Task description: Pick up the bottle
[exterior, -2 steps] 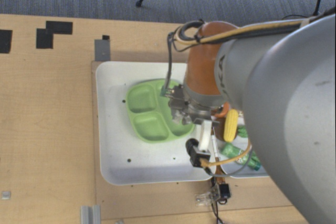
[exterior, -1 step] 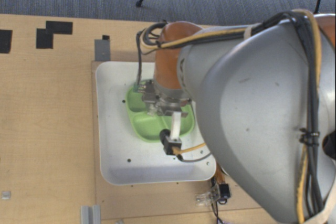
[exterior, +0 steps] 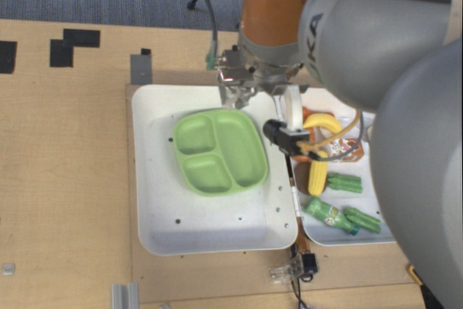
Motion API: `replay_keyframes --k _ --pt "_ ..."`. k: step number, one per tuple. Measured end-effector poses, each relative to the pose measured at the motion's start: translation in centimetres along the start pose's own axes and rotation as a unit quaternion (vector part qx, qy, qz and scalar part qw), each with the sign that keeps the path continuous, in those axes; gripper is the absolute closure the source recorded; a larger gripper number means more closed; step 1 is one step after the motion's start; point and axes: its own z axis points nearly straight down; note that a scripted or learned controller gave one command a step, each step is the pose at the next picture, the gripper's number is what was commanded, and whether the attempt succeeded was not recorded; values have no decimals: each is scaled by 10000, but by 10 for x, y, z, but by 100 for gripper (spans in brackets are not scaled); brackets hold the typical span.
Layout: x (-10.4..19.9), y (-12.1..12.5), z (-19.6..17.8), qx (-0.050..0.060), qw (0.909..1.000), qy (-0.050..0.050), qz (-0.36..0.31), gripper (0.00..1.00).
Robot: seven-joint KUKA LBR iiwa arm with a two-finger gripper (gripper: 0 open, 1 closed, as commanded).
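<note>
The bottle (exterior: 327, 214) is green with a pale label and lies on its side near the front of the right bin (exterior: 318, 236). My gripper (exterior: 236, 95) hangs over the back edge of the left bin (exterior: 148, 177), just behind a green divided plate (exterior: 219, 150). It is well away from the bottle, up and to the left of it. The arm's grey body covers much of the right bin.
In the right bin lie a yellow banana (exterior: 323, 125), a corn cob (exterior: 317, 178), a green vegetable (exterior: 344, 183), another green piece (exterior: 365, 220) beside the bottle, and a printed packet (exterior: 343, 148). A rim separates the two bins.
</note>
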Motion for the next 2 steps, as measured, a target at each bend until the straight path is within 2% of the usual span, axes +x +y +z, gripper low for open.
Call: replay_keyframes --k 1,2 --pt "-41 -97 15 11 9987 -2 -500 100" --pt "7 -87 147 29 9917 2 -1288 100"
